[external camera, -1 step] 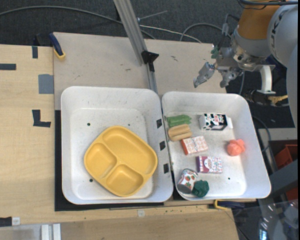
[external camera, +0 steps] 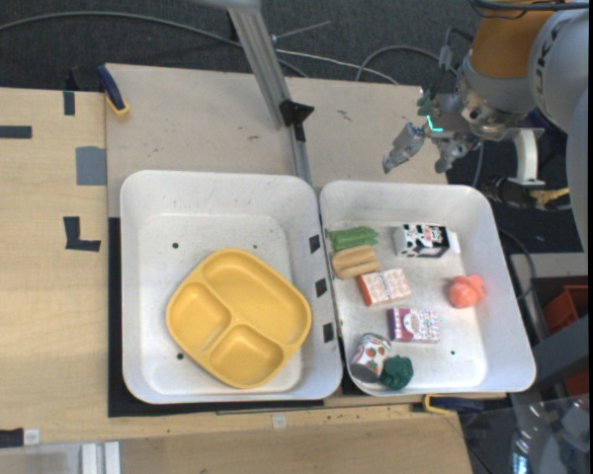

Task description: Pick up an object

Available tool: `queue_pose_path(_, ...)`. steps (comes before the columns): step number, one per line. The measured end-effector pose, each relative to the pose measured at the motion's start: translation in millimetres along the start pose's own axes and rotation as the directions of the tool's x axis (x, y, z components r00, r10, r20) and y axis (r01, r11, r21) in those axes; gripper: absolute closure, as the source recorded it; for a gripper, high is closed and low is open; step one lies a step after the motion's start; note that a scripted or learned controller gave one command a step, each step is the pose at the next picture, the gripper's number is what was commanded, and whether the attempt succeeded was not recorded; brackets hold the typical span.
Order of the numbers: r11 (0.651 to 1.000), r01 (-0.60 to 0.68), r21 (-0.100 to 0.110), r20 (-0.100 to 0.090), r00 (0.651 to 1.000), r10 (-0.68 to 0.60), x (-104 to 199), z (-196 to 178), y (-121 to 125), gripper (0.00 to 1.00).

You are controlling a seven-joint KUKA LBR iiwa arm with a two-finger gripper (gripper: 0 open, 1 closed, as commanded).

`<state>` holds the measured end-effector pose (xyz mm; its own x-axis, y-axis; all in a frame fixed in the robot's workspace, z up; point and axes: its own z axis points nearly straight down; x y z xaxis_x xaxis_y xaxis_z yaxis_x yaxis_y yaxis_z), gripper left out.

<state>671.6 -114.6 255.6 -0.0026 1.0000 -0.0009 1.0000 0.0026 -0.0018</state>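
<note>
Orange ball [external camera: 465, 291] in right bin [external camera: 494, 265]; tool [external camera: 427, 154] open above rim.

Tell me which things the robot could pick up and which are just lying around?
Could pick up: green block, tan bun, cow-print carton, pink ball, red-white box, purple box, green toy.

Lying around: yellow tray, blue clamp, cables.

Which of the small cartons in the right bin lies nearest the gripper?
The black-and-white cow-print carton, at the far edge of the right bin. The pink-white carton and purple carton lie farther from the gripper.
</note>
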Motion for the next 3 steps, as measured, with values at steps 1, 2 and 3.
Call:
queue_pose_path(1, 1.0, 0.0, 0.004, 0.0, 1.0, 0.0, 7.3, 46.9, 2.3, 0.0)
queue_pose_path(2, 1.0, -0.001, 0.005, 0.0, 1.0, 0.001, 9.9, 92.9, -4.7, 0.0)
queue_pose_path(3, 1.0, 0.0, 0.006, -0.001, 1.0, 0.0, 17.6, 155.3, -9.1, 0.0)
